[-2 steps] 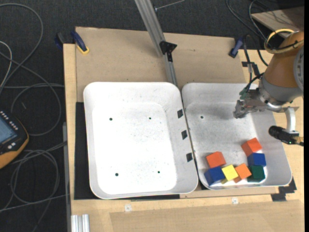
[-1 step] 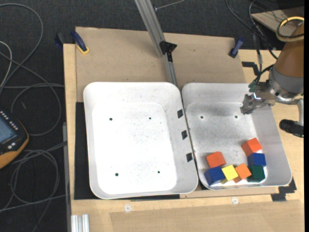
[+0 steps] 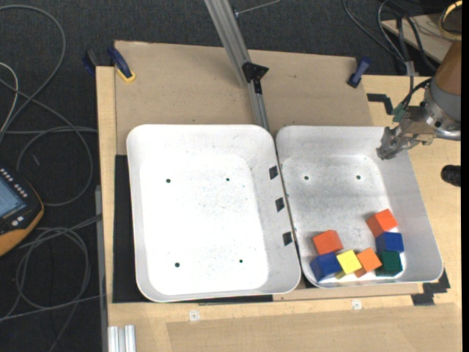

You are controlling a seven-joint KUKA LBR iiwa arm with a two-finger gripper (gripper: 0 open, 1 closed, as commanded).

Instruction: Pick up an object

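Note:
Several small blocks lie clustered in the near right corner of the right bin (image 3: 330, 160). Among them are an orange block (image 3: 327, 241), a yellow block (image 3: 349, 261), a blue block (image 3: 392, 242), a green block (image 3: 390, 263) and another orange block (image 3: 382, 221). My gripper (image 3: 386, 150) hangs over the bin's far right edge, well behind the blocks and apart from them. I see nothing in it.
The left bin (image 3: 198, 211) sits beside the right one, joined by dark clips (image 3: 279, 204). A metal pole (image 3: 234, 42) slants up from the gap between the bins. Cables lie on the floor to the left.

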